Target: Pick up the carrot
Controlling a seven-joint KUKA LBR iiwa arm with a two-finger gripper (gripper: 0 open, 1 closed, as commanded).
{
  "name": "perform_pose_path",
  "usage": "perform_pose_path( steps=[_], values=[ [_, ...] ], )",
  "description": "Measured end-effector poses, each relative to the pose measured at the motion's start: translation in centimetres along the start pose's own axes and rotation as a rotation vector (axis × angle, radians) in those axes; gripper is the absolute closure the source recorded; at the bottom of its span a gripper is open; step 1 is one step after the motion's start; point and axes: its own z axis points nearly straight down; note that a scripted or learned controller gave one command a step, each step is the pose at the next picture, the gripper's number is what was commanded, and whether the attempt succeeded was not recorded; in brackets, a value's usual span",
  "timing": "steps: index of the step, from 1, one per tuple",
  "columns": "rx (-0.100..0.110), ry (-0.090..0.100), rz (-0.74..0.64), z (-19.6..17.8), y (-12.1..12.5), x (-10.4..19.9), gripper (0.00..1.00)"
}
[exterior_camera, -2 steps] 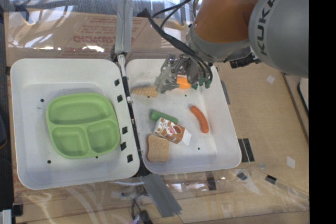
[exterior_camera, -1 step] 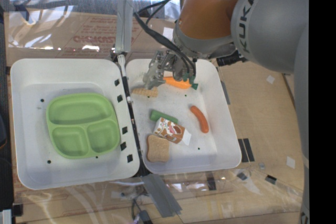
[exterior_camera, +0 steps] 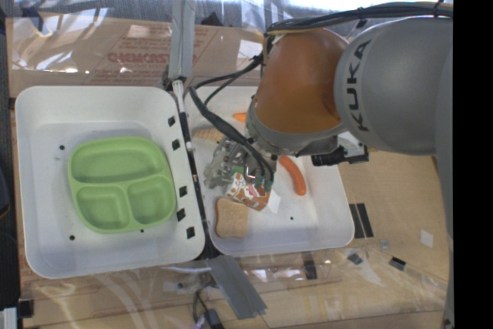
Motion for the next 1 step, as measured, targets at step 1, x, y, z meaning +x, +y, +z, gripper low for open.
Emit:
perform_pose_path(
  steps=[1],
  values=[
    [-0.003,-0.011,-0.019,-10.96,-1.25,0.22,1.0]
  ],
)
